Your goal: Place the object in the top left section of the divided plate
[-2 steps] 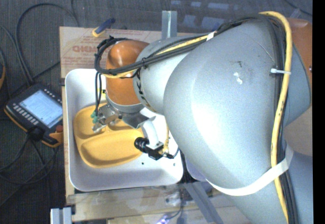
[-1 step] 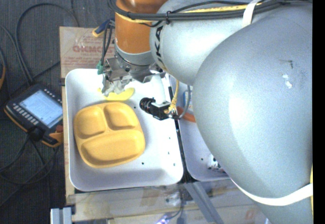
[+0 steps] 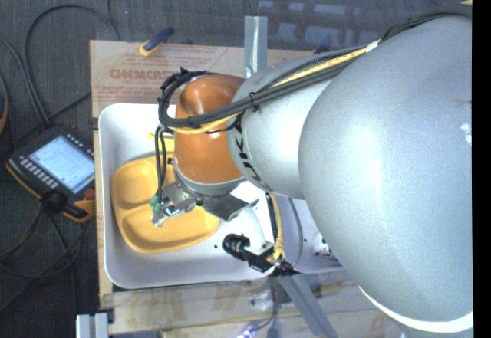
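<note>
Camera view: gripper (image 3: 164,210) low over yellow divided plate (image 3: 138,206); whether it holds anything, cannot tell. Plate lies in left white bin (image 3: 123,133). Task object not discernible. Grey arm (image 3: 368,152) covers right bin.

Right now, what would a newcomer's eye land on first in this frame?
The huge grey arm dominates the right side, its orange band reaching over the left white bin. Beneath it lies a yellow divided plate in that bin. A handheld control pendant sits on the floor at far left.
</note>
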Motion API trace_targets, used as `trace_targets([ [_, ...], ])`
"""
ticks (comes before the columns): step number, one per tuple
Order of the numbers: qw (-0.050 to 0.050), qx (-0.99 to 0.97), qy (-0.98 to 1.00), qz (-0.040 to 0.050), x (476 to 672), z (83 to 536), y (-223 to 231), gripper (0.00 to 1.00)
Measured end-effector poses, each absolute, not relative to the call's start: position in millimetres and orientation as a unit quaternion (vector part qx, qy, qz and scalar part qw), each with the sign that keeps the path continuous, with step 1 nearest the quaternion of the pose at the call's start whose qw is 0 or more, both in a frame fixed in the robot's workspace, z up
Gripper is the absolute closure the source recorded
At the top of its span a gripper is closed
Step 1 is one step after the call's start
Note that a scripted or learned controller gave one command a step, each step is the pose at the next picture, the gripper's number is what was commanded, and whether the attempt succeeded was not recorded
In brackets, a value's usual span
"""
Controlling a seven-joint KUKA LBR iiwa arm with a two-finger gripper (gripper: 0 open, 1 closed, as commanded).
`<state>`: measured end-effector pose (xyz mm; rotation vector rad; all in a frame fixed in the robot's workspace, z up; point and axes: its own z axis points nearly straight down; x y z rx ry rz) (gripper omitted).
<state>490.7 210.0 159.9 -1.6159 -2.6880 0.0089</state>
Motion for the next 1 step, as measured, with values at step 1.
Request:
trace_targets([
  [1, 0.002, -0.520, -0.854, 0.0026, 517.5, 111.9, 218.5, 1.00],
])
